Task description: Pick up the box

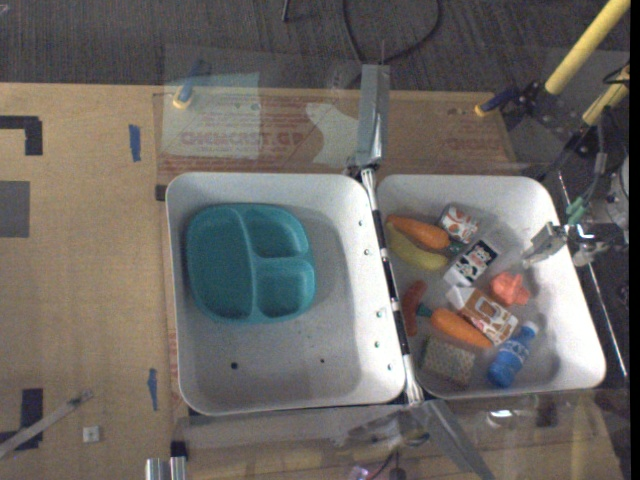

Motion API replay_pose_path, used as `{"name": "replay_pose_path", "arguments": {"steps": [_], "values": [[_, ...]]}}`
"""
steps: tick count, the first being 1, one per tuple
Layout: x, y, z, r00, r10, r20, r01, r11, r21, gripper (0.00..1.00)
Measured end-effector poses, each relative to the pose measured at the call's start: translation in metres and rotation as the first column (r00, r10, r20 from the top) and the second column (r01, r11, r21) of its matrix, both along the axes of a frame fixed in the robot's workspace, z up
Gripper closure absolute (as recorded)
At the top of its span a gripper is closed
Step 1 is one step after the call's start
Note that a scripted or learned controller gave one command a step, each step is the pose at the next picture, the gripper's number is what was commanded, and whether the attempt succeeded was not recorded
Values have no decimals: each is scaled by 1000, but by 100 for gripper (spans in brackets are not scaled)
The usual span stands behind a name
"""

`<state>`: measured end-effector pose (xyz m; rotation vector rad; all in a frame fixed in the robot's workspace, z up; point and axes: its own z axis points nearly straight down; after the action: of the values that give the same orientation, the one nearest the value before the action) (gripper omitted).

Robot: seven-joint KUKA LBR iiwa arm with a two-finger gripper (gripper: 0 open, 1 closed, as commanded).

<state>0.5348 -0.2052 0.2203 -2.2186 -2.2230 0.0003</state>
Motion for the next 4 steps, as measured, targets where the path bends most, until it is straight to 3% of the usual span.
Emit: {"name": "replay_pose_path", "arguments": {"steps": [1, 2, 3, 4], "values": [[8, 64, -63, 1000, -17, 0, 17, 1000, 0, 0], [52, 43, -89, 998, -68, 4, 68, 998, -2, 0], [62, 99, -124, 994, -103, 25, 103, 995, -7, 0], [54, 55, 106, 987, 163, 4, -163, 987, -3, 0]]}}
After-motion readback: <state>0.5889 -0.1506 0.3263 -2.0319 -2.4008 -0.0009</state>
